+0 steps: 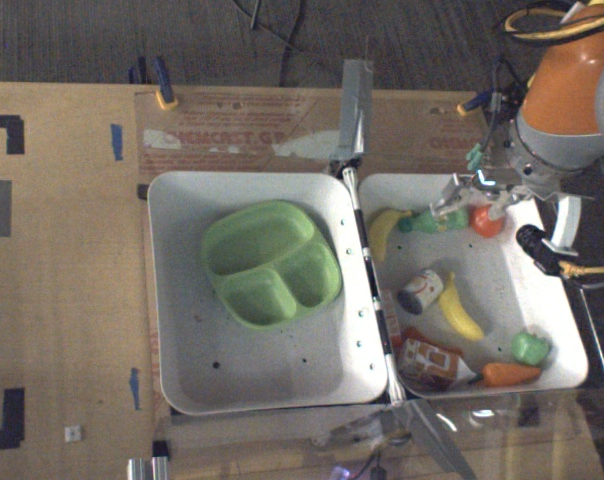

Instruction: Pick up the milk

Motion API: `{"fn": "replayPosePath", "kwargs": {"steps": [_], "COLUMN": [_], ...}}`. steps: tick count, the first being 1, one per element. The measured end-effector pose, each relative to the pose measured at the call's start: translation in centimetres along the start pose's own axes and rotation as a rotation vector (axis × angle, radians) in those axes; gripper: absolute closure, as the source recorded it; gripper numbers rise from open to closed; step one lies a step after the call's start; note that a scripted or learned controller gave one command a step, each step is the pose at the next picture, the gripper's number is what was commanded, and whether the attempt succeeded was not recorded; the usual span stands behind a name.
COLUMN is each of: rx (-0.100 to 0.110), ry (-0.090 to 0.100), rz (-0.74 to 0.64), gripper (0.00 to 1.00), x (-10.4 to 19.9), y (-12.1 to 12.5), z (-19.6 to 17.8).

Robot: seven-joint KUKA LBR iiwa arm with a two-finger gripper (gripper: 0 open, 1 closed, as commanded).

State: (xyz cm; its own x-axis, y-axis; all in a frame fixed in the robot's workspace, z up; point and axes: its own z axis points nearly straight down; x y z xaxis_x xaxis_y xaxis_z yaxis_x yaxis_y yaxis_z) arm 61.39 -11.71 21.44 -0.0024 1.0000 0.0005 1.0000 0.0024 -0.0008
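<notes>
My claw (469, 190) hovers at right bin (572, 363) back edge, grip unclear; milk (421, 291) lies apart.

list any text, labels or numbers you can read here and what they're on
No text is readable.
Cardboard sheet: faint reddish print, too blurred to read.
Milk: label marks, too small to read.
Brown packet: printed front, too blurred to read.
</notes>
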Motion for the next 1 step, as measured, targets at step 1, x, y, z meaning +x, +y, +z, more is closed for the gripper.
{"fn": "replayPosePath", "kwargs": {"steps": [1], "rx": [-0.004], "ry": [-0.002], "rz": [-0.016], "gripper": [0.0], "x": [-0.2], "y": [1.14], "z": [-11.71]}}
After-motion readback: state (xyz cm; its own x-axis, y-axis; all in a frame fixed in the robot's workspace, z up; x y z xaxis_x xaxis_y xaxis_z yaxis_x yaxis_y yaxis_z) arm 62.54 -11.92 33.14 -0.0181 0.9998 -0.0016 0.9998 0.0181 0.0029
